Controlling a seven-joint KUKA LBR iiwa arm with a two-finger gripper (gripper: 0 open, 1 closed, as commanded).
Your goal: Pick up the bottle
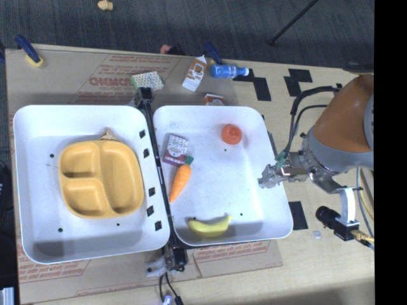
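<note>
Banana (pixel 208 225): lay along the near wall of the right bin (pixel 254 116), the item closest to you.
Carrot (pixel 180 180): lay tilted near the right bin's left wall, its green top touching a small purple packet (pixel 175 149).
Orange round piece (pixel 231 133): sat toward the right bin's far right corner, well apart from the carrot.
Left bin (pixel 32 170): carried a yellow divided plate (pixel 100 177) about its middle.
Bottle (pixel 226 72): lay on its side on the bench (pixel 305 259) beyond the right bin's far edge, outside both bins, beside a small carton (pixel 194 73); you saw a blue body with a pale cap end pointing right.
Gripper (pixel 268 176): hung at the right bin's right rim, nothing between its fingers; how wide they stood you could not tell.
Step in hand: approach, as you would judge it; the bottle was untouched and well apart from the gripper.
Next move: you would need to carry the gripper toward the bench's far edge, past the bin's far right corner, turn the fingers across the bottle's narrow body, then descend and close.
</note>
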